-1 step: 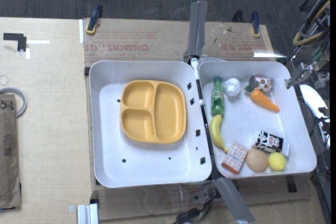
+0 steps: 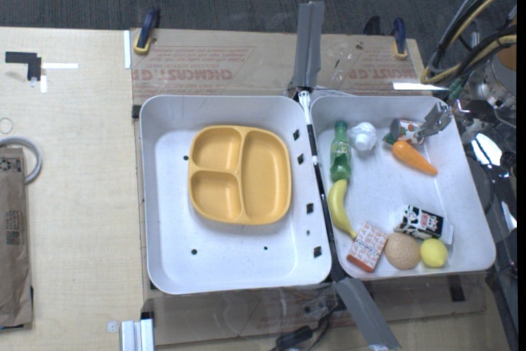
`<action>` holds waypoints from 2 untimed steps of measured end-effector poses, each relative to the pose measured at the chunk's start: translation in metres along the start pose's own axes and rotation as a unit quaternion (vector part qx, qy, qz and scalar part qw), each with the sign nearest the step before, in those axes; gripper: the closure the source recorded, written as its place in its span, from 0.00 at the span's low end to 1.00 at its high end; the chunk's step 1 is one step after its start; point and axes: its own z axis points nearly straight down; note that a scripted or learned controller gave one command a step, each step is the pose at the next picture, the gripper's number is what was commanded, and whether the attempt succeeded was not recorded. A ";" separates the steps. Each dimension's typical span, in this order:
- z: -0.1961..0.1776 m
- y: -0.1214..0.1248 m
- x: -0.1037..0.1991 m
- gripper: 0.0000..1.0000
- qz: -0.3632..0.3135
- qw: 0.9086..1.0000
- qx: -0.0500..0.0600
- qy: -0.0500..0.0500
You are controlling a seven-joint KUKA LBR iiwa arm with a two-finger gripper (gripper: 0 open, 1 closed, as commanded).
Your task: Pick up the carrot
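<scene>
A metal claw hangs low in the right bin, its finger state impossible to tell. The carrot lies just below-left of it, touching or nearly so. A yellow plate sits far left.

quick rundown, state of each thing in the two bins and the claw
carrot: lying flat in right bin, not lifted
claw: low over the carrot's top end
yellow tray: upright in left bin, compartments bare
green bottle: lying on its side
banana: lying flat by the divider
lemon: resting in near corner
milk carton: lying on its side
</scene>
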 end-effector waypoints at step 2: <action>0.121 -0.009 0.014 0.00 -0.030 1.000 0.000 0.000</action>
